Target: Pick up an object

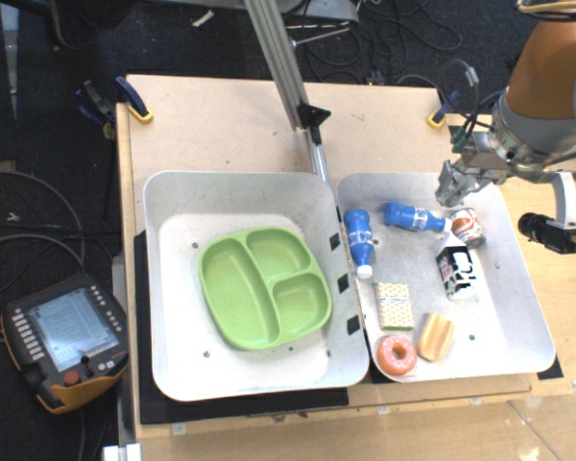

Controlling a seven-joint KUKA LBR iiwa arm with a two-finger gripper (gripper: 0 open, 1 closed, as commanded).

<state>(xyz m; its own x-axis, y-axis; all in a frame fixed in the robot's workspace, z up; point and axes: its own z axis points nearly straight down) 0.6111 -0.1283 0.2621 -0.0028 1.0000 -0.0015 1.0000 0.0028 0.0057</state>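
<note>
The gripper (451, 188) is poised over the far edge of the right bin (518, 277), presumably for a descent; its state cannot be told; nothing is seen held; the nearest candidate, a blue bottle (412, 218), lies just beside it.

My arm (547, 84) runs off the right edge; I can't make out the gripper (453, 188) fingers against the right bin (518, 286).

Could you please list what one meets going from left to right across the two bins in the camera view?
Green divided plate → upright blue bottle → checkered packet → lying blue bottle → black-and-white carton.
</note>
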